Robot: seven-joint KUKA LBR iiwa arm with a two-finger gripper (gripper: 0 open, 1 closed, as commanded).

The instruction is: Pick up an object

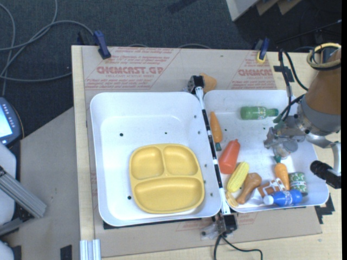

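Board writing: the brown board [162, 64] under the bins has red print reading "CHEMCAST GP" at far left, and the same print starts again at far right but gets cut off by the arm's cables. The smaller lines under it are too tiny to read.
Left bin: the white left bin [108, 123] has a yellow divided plate [165, 177] sitting in its near half, three compartments, nothing in them.
Right bin: the white right bin [244, 99] is where all the stuff is.
Green bottle: a green bottle [258, 112] lies on its side at the far end, with a pale label I can't read.
Carrots: one carrot [216, 128] lies along the left wall, and a second carrot [281, 174] sits near the right side, just under the gripper.
Red bottle: a red bottle [229, 154] lies mid-bin, tilted.
Corn and drumstick: the corn cob [237, 176] and a brown drumstick [249, 186] lie side by side at the near end, touching.
Can: a small green can [297, 182] has a label too small to read.
Blue bottle: a blue bottle [283, 198] lies against the near wall.
Gripper: the gripper [280, 150] hangs low over the right side of the right bin, just far of the second carrot; honestly can't tell how it's set from here.
Clamps: blue clamps [101, 43] are on the board's far edge.
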